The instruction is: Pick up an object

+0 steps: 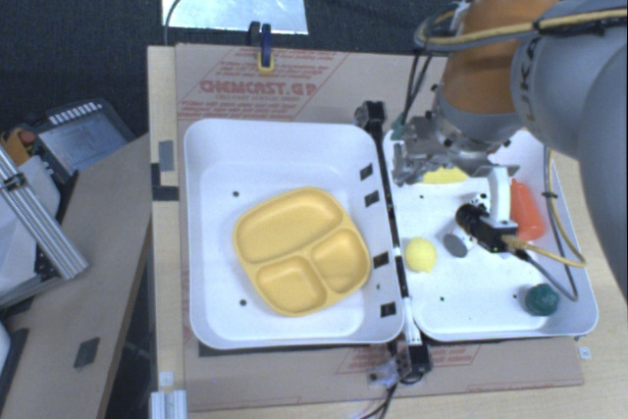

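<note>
My arm [549, 44], grey with its orange band, comes in from the upper right of the frame and puts my gripper [420, 160] low over the upper left corner of the right bin [471, 309], close to the divider between the two bins. I cannot tell whether the gripper is spread or pressed together. A flat yellow object [446, 177] lies just beside it, poking out from under it toward the right, on the bin floor. Under both bins lies a brown cardboard sheet [294, 74] printed in red with "CHEMCAST" and a few more letters that I cannot read surely. The left bin [211, 211] holds a yellow divided plate [299, 250], lying flat, turned at a slant. In the right bin, an orange piece [526, 209] lies near the right wall, a yellow ball [420, 254] sits by the divider, a teal ball [539, 299] rests in the lower right corner, and a small grey piece [455, 243] lies just right of the yellow ball.
</note>
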{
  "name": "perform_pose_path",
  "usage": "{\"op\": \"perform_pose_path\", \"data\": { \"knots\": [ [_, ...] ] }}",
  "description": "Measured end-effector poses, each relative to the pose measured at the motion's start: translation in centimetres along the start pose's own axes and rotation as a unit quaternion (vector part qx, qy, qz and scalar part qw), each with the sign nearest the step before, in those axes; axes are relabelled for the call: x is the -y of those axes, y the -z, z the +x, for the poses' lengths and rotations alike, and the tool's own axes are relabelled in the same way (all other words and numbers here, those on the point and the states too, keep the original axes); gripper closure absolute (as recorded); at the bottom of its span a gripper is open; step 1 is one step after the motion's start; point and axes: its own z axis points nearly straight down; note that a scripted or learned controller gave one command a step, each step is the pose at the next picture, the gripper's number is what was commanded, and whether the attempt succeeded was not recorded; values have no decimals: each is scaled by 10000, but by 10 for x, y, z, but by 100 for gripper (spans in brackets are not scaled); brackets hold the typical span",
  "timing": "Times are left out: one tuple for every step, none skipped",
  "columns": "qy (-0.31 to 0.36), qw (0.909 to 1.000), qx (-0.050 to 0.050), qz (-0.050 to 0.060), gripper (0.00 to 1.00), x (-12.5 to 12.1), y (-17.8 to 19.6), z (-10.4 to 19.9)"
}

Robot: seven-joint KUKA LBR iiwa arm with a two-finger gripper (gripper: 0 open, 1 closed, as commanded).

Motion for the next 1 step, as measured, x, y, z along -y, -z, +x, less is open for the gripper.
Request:
{"op": "perform_pose_path", "data": {
  "knots": [
    [0, 10000, -1, -1, 100, -20, -9, 57]
  ]
}}
